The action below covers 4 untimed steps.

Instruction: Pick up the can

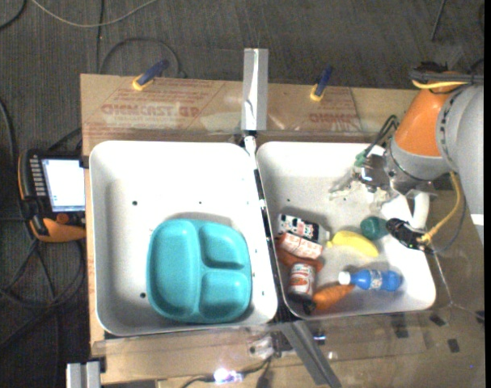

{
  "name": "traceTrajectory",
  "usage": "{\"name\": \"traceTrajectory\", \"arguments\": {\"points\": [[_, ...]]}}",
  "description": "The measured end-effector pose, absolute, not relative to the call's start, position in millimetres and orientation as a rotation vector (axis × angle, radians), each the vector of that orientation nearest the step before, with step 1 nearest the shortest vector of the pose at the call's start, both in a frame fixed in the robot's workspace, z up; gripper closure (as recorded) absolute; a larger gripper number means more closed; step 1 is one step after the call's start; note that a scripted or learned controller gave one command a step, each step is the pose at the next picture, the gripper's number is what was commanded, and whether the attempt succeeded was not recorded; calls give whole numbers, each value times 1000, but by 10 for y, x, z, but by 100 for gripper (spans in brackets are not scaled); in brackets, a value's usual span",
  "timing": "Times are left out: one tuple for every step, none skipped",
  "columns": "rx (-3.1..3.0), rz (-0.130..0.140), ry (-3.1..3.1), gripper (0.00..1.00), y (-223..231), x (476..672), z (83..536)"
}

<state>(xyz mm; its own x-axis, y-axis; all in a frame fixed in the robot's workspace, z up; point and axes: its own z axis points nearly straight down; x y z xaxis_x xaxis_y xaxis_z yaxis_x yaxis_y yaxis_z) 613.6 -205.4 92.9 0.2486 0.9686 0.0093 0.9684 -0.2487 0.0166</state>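
Arm: one grey arm with an orange band comes in from the right side and hangs over the right bin (271,186), near its far right corner.

Gripper: the gripper (366,170) sits low over the far part of the right bin. I cannot tell how it is set, because it is small and dark from up here.

Can: the can (302,280) is small, red and white. It lies in the right bin, close to the near left corner, just beside the wall between the two bins.

Way to go: from the gripper, the can lies toward the near edge and toward the left wall, well apart from it. The arm must cross most of the bin to get there.

Long way of the can: it seems to point from the far edge to the near edge, a bit tilted.

Neighbours: a red and white packet (298,247) touches the can's far end. An orange carrot-like thing (332,297) is just beside its near end. A dark packet (299,228) lies further back.

Others in the right bin: one yellow lemon-like thing (353,243), one teal ball (373,227), one blue and white bottle (371,280).

Left bin: the left bin (116,168) holds one teal tray (200,271) with parts.

Count: two bins, one can, one arm.

My guess: the pick is not done yet, and the tight spot by the wall may make it hard.
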Motion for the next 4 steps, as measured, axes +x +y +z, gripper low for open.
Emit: {"name": "traceTrajectory", "arguments": {"points": [[2641, 40, 1689, 0, -2037, 5702, 945], [2875, -6, 1263, 0, -1460, 5774, 2360], [2894, -8, 1233, 0, -1428, 5305, 1436], [2896, -13, 1236, 100, -1425, 5303, 1514]]}}
